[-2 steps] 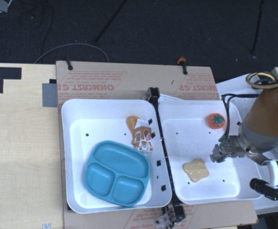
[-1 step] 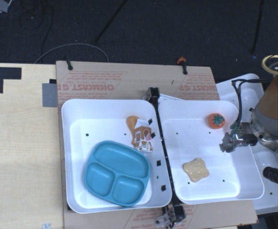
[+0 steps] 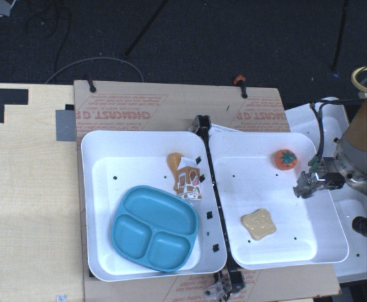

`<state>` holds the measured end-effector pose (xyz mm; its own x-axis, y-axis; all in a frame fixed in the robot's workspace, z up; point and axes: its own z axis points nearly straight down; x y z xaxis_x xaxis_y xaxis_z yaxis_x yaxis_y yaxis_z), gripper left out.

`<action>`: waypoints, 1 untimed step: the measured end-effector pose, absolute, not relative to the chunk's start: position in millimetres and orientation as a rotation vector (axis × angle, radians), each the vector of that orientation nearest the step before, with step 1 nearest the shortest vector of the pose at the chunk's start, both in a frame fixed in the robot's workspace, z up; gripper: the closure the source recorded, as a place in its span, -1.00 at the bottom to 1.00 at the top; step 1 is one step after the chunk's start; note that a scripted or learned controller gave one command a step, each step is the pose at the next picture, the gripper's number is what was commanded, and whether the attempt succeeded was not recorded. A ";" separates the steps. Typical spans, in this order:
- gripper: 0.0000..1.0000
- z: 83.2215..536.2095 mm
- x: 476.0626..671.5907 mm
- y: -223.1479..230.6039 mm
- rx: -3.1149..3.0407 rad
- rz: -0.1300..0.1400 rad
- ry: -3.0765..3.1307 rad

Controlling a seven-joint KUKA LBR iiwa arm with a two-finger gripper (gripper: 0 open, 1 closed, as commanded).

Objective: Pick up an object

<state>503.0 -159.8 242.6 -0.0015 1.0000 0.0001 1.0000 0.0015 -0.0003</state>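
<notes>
The light wooden tabletop (image 3: 26, 200) carries a brown cardboard sheet with red printing (image 3: 170, 109), and on that sit two shallow white plastic bins side by side, clipped together along a dark seam between them. Behind the tabletop the floor is dark, with loose cables trailing across it.

The grey arm comes in from the right, low over the right rim of the right bin (image 3: 325, 247). Its pincer (image 3: 304, 186) hangs at that bin's right wall, dark and small from here; I cannot tell how far apart it stands, and nothing is seen in its hold.

In the right bin there are two things: one small round orange toy fruit with a green top (image 3: 286, 160) in the far right corner, near the pincer but apart from it, and one flat tan cracker-shaped piece (image 3: 259, 224) lying toward the near middle, well clear of the arm.

In the left bin (image 3: 98, 168) there are three: one blue plastic divided tray with three compartments (image 3: 155, 227) lying tilted in the near half, one small printed brown-and-white packet (image 3: 189, 184) touching its far right edge, and one orange-brown piece (image 3: 174, 161) just behind the packet.
</notes>
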 end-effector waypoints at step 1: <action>1.00 233.9 516.8 -101.2 -2.214 0.002 -2.223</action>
<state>516.8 -101.2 233.9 -0.0040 1.0000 0.0022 1.0000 0.0040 -0.0038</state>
